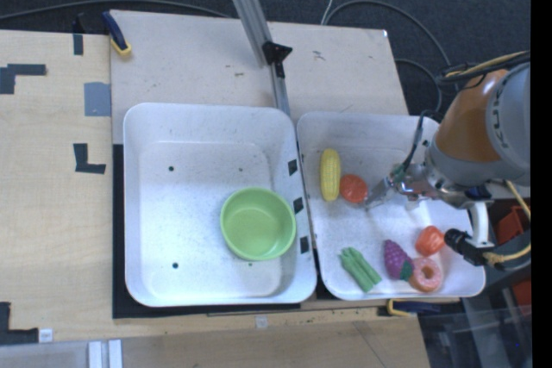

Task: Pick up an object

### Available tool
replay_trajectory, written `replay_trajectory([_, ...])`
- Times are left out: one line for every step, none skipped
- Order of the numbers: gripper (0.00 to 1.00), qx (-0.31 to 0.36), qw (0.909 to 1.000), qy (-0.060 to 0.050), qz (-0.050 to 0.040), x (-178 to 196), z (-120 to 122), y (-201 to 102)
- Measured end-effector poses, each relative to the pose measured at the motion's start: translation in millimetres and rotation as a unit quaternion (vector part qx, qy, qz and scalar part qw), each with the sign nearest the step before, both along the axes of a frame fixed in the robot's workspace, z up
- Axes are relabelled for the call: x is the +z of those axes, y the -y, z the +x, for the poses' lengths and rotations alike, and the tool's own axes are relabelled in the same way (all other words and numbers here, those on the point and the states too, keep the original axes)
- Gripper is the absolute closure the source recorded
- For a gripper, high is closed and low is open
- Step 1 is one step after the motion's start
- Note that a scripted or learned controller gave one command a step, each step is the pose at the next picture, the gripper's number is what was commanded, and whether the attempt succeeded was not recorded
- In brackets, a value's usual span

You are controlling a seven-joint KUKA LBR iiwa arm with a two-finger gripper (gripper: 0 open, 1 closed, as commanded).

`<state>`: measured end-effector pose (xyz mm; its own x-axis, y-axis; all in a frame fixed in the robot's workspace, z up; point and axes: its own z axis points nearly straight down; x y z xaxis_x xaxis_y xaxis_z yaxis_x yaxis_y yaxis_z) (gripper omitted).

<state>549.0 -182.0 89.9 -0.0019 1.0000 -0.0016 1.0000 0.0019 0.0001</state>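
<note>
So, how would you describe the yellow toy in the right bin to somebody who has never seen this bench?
Look in the right bin, at its left part near the wall shared with the other bin. The corn cob lies there lengthwise, beside a red tomato. It is the one yellow, elongated piece.

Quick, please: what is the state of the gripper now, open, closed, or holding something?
Gripper: beside the red tomato in the right bin; whether it is open or closed cannot be told.
</note>
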Motion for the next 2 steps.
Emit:
replay_trajectory([1.00, 0.001, 1.0000, 0.000, 0.0008, 10, 0, -1])
replay_trajectory([1.00, 0.000, 1.0000, 0.001, 0.0007, 55, -5, -7])
